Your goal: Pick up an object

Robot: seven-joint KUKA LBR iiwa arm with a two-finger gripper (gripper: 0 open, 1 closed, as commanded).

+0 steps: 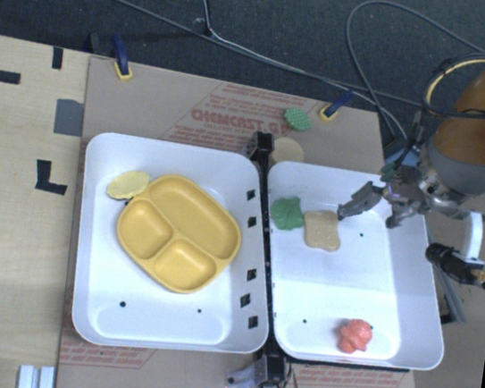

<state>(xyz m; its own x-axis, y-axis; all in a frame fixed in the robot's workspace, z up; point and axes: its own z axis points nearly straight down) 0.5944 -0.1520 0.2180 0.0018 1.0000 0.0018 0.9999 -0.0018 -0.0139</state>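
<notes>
In the right bin (409,286) lie a green leafy toy (287,213), a tan bread-like piece (321,230) right beside it, and a pink-red toy (354,335) near the front edge. My gripper (379,207) hangs over the bin's far right part, to the right of the tan piece. Its two dark fingers (356,202) are spread apart with nothing between them.
The left bin (94,248) holds a yellow divided plate (179,232) and a pale yellow flat piece (127,184) at its far left. A green waffle-like piece (298,117) and a tan disc (287,148) lie on the cardboard behind the bins. Cables run across the back.
</notes>
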